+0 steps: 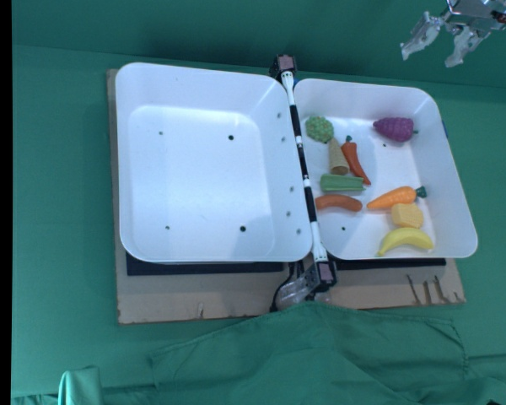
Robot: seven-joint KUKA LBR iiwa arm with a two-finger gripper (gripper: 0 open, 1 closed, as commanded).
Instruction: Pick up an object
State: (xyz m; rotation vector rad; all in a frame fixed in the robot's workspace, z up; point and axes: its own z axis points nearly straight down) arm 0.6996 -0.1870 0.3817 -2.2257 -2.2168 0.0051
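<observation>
Eight toys sit loose in right bin (455, 226), grapes (394, 128) nearest the far rim; my gripper (438, 43) hangs high beyond it, jaws spread, holding nothing, clear for descent

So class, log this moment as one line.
gripper: open, holding nothing, above right bin's far corner | toys: in right bin | pick: not started

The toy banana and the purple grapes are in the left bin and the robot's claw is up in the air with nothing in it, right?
Not quite. The camera view shows the banana and the grapes in the right bin, not the left one. The rest holds: the claw hangs up above the bench with nothing between its fingers.
</observation>
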